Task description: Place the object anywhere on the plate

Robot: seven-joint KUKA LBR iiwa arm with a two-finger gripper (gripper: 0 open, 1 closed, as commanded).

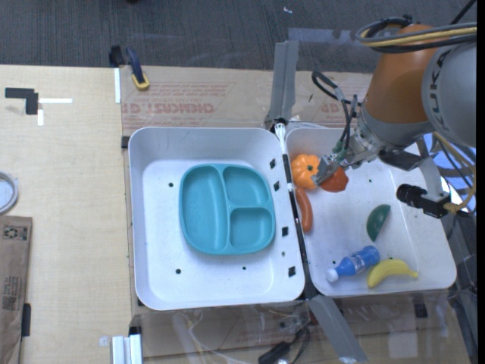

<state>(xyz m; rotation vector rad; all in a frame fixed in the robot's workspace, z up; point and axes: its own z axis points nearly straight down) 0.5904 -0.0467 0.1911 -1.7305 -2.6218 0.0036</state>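
Fingers point(331, 171) are seen low in the right bin point(432, 275), against a reddish-orange object point(335, 180) that sits just beneath them; whether they are spread or closed on it cannot be told, since their tips merge with it. That object is small, rounded and tomato-like. Far to the left of the fingers, a teal three-compartment plate point(226, 208) lies in the left bin point(151, 218), with nothing on it. Just left of the fingers an orange pumpkin-shaped piece point(305, 170) is found, with a sausage-like piece point(305, 209) below it. Right of and below the fingers lie a dark green piece point(377, 221), a blue bottle point(353, 264) and a banana point(392, 271).
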